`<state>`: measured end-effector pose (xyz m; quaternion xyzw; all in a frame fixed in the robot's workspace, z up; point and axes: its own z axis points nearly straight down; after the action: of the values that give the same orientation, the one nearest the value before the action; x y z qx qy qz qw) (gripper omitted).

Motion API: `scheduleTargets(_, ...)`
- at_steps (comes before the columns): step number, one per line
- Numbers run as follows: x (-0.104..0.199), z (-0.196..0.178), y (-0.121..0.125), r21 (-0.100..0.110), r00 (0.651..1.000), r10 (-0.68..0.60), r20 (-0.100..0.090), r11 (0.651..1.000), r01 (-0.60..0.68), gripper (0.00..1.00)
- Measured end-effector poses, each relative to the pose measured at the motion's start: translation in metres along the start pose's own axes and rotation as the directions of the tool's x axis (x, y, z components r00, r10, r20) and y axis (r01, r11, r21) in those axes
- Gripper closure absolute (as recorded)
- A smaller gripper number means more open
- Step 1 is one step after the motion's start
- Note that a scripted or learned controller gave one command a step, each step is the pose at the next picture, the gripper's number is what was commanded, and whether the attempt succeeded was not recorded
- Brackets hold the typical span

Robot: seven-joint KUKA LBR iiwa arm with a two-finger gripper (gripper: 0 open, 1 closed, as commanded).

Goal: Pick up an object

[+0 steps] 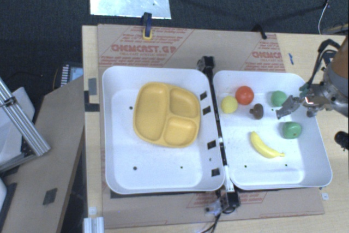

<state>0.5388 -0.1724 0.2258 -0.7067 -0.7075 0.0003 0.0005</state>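
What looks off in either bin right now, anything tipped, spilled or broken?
Nothing stands out. The yellow divided plate lies flat in the left bin; the banana, the red ball and the other small fruit sit apart and intact in the right bin.

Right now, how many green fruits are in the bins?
2, both in the right-hand bin near its right side: one green fruit toward the back, the other green fruit just in front of it. The arm could hide more.

2 bins side by side on the bench (256,43). In the left bin (120,172): 1 divided tray (166,114). In the right bin (305,172): 4 round fruits and 1 small lump (256,112) at the far end, with 1 banana (266,146) nearer. Above the right edge, the gripper (294,105).
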Motion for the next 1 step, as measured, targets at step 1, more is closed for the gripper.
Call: scheduleTargets(1, -0.0013, 0.0445, 0.0067, 0.001, 1.000, 0.000, 0.000, 1.000, 0.000, 0.00)
